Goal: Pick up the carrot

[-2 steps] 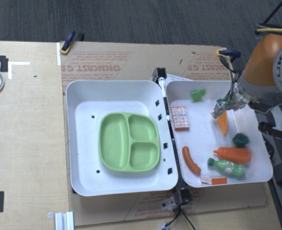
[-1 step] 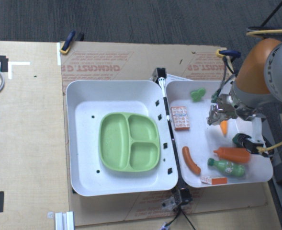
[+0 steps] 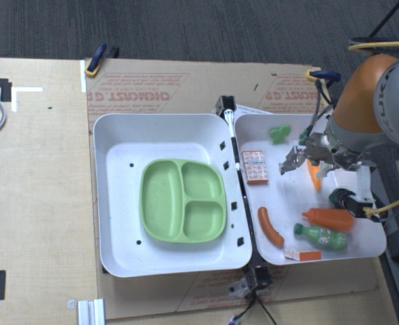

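- The gripper (image 3: 309, 162) hung over the right bin (image 3: 280, 239); whether its jaws were apart or together could not be told.
- The carrot (image 3: 313, 175) lay right at the fingertips, mostly hidden.
- A small box (image 3: 255, 166) lay left of it, a green piece (image 3: 279, 134) farther back.
- Nearer sat an orange bottle (image 3: 330, 218), a green bottle (image 3: 320, 235) and a sausage (image 3: 270, 226).
- The left bin (image 3: 118, 141) held a green divided plate (image 3: 183, 200).
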`<state>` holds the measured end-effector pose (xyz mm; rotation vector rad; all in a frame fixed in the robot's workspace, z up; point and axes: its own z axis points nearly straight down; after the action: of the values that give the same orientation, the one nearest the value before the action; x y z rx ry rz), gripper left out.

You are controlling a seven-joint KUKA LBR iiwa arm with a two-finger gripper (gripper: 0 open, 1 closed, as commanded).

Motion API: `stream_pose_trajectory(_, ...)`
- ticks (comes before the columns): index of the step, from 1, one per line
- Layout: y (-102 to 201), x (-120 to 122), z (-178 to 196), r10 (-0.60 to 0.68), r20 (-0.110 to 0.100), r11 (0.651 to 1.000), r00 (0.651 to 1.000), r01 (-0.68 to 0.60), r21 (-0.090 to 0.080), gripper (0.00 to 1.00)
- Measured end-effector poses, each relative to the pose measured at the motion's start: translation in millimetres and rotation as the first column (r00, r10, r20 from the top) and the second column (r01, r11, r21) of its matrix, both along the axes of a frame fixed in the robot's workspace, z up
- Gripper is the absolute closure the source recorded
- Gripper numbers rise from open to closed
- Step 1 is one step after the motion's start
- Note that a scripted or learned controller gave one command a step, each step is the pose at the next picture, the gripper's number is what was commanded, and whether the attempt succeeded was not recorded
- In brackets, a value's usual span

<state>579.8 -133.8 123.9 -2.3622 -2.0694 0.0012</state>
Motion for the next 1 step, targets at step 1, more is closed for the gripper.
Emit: stream_pose_trajectory(1,-14.2,20.5,-31.6,0.132,0.002,0.991,0.991,-0.132,-0.001,0.00)
